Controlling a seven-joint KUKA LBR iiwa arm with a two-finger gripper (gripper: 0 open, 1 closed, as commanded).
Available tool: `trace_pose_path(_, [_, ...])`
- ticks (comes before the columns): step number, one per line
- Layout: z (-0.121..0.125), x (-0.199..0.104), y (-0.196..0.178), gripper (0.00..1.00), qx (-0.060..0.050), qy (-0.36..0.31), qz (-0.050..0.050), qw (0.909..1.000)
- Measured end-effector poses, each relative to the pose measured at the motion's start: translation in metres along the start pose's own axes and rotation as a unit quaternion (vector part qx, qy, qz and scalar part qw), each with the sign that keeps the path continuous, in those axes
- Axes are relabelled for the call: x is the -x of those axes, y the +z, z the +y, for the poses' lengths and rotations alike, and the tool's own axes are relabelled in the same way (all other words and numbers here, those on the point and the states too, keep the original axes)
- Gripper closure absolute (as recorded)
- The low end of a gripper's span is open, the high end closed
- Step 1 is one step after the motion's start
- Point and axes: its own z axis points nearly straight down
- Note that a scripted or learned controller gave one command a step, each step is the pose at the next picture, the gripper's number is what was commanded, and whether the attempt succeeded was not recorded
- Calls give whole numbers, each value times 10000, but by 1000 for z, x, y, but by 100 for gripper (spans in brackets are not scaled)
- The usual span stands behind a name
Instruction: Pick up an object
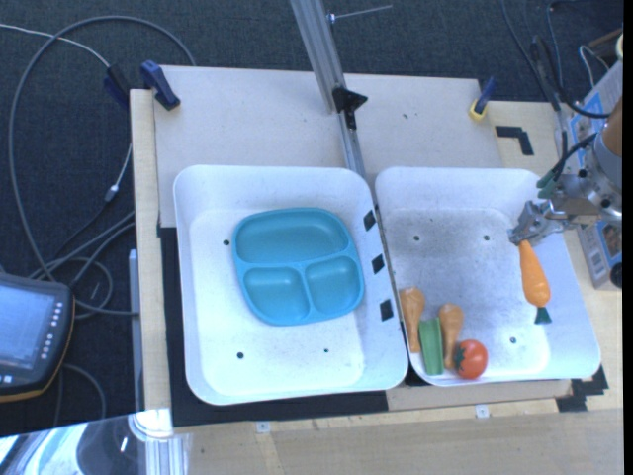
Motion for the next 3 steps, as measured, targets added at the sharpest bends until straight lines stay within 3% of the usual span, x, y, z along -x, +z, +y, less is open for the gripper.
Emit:
trace_pose_path(2, [24,-103,25,100,-58,-19,25,10000])
trace_pose_path(3, [20,-151,33,100,-57,-14,22,10000])
